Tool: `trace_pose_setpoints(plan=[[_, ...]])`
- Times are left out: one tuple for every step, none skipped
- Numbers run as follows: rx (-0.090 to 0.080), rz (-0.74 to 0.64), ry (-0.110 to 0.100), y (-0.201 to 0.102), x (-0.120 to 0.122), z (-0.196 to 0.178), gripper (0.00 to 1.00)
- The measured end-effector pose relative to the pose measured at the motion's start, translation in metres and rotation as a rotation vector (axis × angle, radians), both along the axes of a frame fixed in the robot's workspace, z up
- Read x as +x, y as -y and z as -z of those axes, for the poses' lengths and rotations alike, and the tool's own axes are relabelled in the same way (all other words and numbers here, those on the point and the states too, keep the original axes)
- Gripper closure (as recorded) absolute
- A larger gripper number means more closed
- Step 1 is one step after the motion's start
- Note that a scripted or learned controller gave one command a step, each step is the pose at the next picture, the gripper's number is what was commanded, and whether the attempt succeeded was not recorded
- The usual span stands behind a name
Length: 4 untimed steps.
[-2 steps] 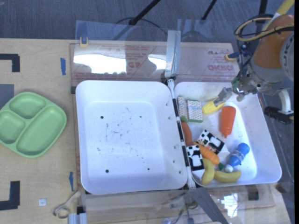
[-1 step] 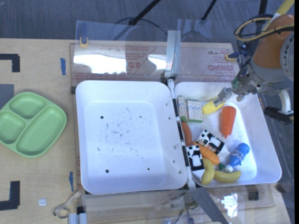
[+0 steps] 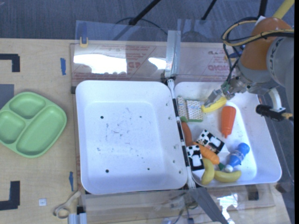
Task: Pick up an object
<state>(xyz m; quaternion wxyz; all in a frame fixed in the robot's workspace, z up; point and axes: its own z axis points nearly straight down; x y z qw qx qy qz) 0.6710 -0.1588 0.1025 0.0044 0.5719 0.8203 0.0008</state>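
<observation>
Two white bins sit on the desk; the right bin (image 3: pixel 268 164) holds the clutter. At its far end the tool (image 3: pixel 223 95) appears clenched on a yellow banana (image 3: pixel 213 106). Next, by judgement: lift straight up, clear of the orange carrot (image 3: pixel 227 120).

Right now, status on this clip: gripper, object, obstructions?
Gripper low over right bin, at the yellow piece. Grasp unconfirmed. Orange cylinder and patterned card close alongside.
</observation>
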Motion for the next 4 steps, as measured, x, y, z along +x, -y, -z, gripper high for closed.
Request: trace_pose_setpoints(plan=[[-0.015,-0.181,-0.008,-0.019,-0.004,0.0,0.0],[0.0,-0.388,-0.017,-0.001,-0.004,0.002,0.0],[-0.003,-0.618,0.0,0.0,-0.008,-0.055,0.0],[0.0,-1.002,-0.008,-0.007,-0.01,0.005,0.0]])
